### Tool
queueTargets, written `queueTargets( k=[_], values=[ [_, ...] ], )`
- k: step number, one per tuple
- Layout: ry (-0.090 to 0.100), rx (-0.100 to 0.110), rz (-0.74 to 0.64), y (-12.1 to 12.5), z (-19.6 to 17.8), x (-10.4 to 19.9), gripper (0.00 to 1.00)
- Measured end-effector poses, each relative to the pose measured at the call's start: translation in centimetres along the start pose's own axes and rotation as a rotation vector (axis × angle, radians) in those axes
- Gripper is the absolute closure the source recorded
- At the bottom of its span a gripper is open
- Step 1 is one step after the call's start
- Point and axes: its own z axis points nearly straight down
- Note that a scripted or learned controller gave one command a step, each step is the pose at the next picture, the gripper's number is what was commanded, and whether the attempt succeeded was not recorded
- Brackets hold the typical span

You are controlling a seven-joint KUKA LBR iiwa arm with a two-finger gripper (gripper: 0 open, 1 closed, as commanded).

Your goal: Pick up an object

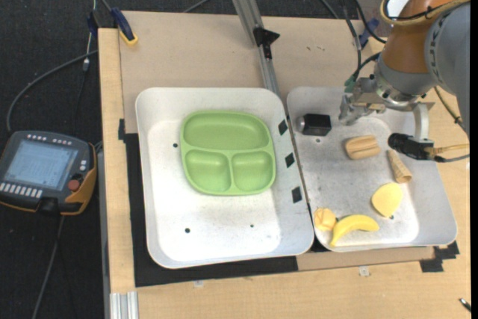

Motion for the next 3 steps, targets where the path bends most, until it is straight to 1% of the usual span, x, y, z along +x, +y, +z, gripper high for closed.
queueTargets(
  k=[1, 2, 3],
  values=[
    [-0.001, 0.018, 0.003, -0.2, -4.9, -0.8, 1.0],
    [-0.001, 0.016, 0.002, 0.2, -10.4, -0.8, 1.0],
    [0.001, 0.027, 0.003, 0.1, -8.3, -0.7, 1.0]
  ],
)
